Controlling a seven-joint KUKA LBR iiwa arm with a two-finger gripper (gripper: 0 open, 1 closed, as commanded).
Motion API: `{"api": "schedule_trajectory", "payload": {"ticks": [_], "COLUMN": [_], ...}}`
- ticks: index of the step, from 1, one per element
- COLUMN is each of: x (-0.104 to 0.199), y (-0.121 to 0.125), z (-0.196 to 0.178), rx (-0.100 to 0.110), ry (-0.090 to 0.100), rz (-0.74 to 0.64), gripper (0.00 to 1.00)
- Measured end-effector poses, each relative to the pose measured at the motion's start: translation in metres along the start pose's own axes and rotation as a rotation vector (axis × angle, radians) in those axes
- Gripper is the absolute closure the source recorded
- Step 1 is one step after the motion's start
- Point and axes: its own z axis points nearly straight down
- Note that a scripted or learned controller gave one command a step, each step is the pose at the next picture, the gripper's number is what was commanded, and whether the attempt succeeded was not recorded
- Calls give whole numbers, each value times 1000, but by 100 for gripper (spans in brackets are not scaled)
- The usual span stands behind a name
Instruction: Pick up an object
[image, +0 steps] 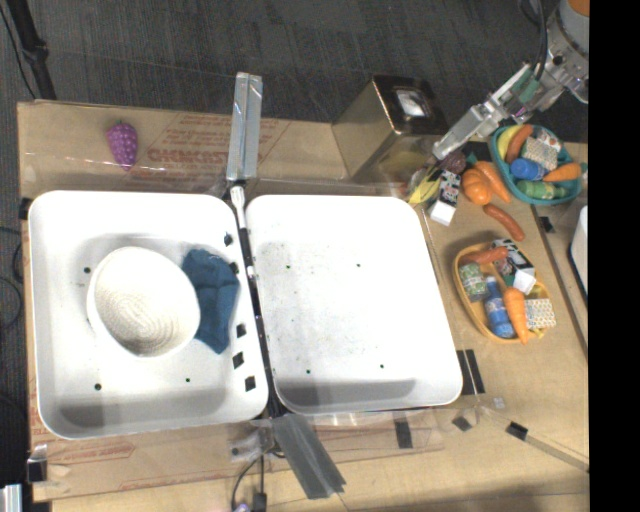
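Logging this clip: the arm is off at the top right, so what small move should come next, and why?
Probably swing the gripper left toward the left bin. The hat and blue cloth lie there, while the gripper hangs outside both bins, near the toy bowl.

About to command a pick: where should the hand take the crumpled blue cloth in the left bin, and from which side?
Come straight down on the crumpled blue cloth at its lower right fold, the part farthest from the round white woven hat it touches. It lies flat and soft, so pinching a raised wrinkle from above likely works best.
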Motion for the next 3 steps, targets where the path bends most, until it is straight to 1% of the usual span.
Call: {"api": "schedule_trajectory", "payload": {"ticks": [1,2,3], "x": [-1,19,-3], "y": [2,-39,1], "z": [81,118,-2], "rx": [-2,-2,-5], "ry": [-3,-4,-10], "rz": [-245,-526,-298], "gripper": [0,0,0]}}
